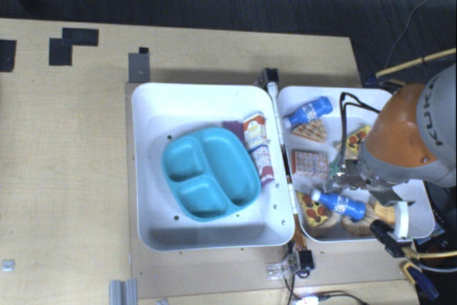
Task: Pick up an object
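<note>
Arm (407, 136) bent low, hand (341, 178) down

right bin (414, 225) crowded, left bin (146, 175) roomier

The arm (421, 128) bears dark letters on its grey casing at the right edge, of which "KU" can be made out. The tube (258, 148) in the left bin and the small card (309, 163) in the right bin carry print too small to read.

Two bins (143, 175), two bottles (308, 111) (blue), one tray (211, 173).
</note>
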`<move>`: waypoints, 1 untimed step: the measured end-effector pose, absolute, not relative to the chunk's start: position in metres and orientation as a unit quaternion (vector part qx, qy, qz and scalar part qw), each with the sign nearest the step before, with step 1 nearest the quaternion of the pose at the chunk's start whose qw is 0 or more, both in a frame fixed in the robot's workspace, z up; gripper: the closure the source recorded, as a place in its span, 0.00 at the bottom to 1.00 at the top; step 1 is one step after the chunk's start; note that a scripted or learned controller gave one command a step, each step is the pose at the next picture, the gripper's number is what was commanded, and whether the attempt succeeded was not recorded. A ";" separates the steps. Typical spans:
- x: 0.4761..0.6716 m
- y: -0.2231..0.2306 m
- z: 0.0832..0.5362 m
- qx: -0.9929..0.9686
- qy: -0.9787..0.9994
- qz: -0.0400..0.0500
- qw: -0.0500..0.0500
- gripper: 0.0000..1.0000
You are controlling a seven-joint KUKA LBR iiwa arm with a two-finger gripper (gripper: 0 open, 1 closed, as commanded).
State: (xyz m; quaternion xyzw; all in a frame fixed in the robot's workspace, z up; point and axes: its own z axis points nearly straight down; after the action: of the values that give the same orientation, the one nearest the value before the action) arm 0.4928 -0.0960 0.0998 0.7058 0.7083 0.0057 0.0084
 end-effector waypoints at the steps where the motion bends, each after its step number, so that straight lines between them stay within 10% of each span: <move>1: 0.493 -0.096 0.100 0.706 0.708 0.006 0.008 0.00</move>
State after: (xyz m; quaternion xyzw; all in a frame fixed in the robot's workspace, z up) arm 0.4926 -0.0960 0.0997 0.7059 0.7083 0.0055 0.0083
